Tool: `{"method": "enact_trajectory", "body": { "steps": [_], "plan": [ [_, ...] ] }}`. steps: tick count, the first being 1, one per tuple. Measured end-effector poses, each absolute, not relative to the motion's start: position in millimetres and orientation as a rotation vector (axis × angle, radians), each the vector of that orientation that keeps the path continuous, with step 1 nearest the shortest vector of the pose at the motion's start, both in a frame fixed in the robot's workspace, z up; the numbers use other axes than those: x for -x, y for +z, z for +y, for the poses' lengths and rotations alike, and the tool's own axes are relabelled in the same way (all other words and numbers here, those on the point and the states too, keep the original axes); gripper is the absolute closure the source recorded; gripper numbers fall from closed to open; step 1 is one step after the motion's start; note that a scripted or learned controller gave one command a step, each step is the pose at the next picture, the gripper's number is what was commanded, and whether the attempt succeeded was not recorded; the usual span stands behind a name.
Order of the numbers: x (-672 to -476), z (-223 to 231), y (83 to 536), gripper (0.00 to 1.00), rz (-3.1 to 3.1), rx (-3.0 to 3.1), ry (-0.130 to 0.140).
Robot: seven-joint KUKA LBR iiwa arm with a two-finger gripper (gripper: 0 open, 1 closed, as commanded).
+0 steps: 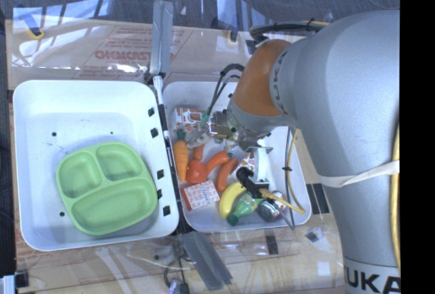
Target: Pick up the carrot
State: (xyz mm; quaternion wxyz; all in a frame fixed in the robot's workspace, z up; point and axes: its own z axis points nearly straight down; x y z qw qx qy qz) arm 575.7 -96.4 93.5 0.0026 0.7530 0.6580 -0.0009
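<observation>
The carrot (181,158) is a long orange piece lying lengthwise along the left wall of the right bin (299,208). My gripper (227,136) hangs low over the middle of that bin, below the orange wrist band (262,82). It is just right of the carrot's upper end and above two shorter orange pieces (222,168). The arm's grey bulk hides the bin's right side.
Around the carrot lie a red-orange pepper (196,172), a printed snack packet (200,196), a banana (232,197), a green item (242,210) and a carton (189,117). The left bin (34,109) holds a green divided plate (107,187).
</observation>
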Motion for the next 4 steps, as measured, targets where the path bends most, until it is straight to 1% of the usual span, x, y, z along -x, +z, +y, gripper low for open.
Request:
{"method": "enact_trajectory", "body": {
  "steps": [1, 2, 3, 4],
  "plan": [
    [-545.1, -96, 94, 0.00, 2.056, -2.366, -0.002],
    [-544.8, -95, 102, 1.00, 2.066, -2.364, -0.005],
    [-570.2, -30, 191, 1.00, 1.913, -2.496, -0.004],
    [-525.6, -21, 190, 1.00, 1.921, -2.491, -0.008]
  ]
}}
